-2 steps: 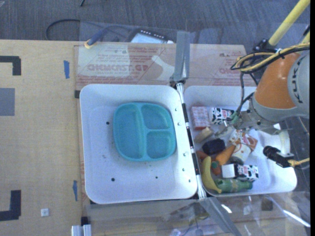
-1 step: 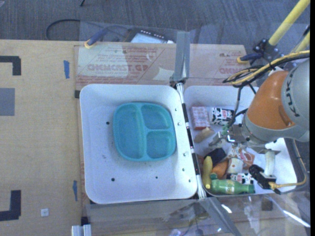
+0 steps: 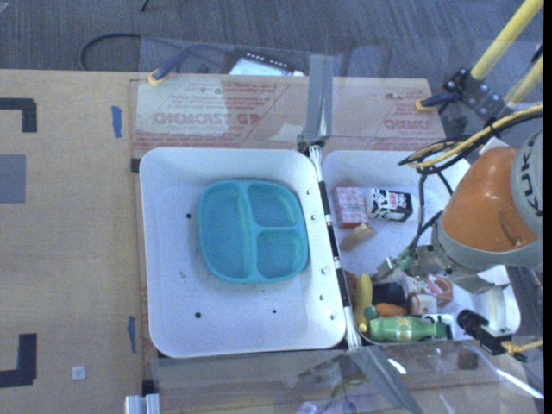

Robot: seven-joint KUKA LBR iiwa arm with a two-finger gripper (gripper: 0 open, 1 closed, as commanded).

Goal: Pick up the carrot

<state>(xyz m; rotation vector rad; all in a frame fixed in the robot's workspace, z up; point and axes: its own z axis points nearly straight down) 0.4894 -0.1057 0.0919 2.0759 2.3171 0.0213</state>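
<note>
Your gripper [image 3: 420,270] hangs low over the right bin [image 3: 345,164]; you cannot tell how it is set, since the wrist hides it. The carrot [image 3: 389,310] lies just below and left of it, touching the banana [image 3: 365,290] on its far side and the green bottle [image 3: 405,327] beneath. The teal plate [image 3: 254,230] sits well to the gripper's left in the other bin [image 3: 164,257].

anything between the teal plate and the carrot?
Camera view: bare floor of the left bin, then the divider where the bins meet, then a yellow banana beside the carrot. Teal plate sits alone.
</note>
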